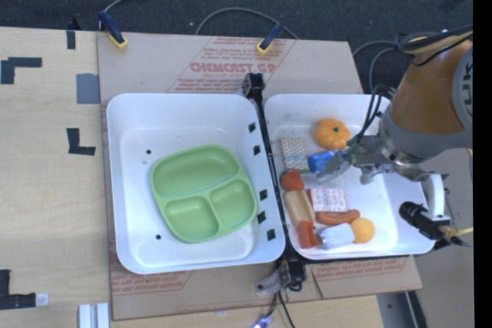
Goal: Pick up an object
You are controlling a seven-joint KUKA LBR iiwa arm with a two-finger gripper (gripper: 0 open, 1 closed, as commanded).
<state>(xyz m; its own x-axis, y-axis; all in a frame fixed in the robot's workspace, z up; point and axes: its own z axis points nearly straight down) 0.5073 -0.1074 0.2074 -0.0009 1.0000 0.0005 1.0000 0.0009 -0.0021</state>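
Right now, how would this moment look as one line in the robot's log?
arm: over right bin | gripper: beside blue object, grip unclear | green tray: left bin | pick: unconfirmed

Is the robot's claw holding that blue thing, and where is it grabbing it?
It cannot be told. The gripper is right at the blue object in the right bin, but the grip itself is too blurry.

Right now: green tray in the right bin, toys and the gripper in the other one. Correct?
Not quite. The camera view shows the green tray in the left bin, not the right. The toys, such as the orange and the hot dog, lie in the right bin, where the gripper is.
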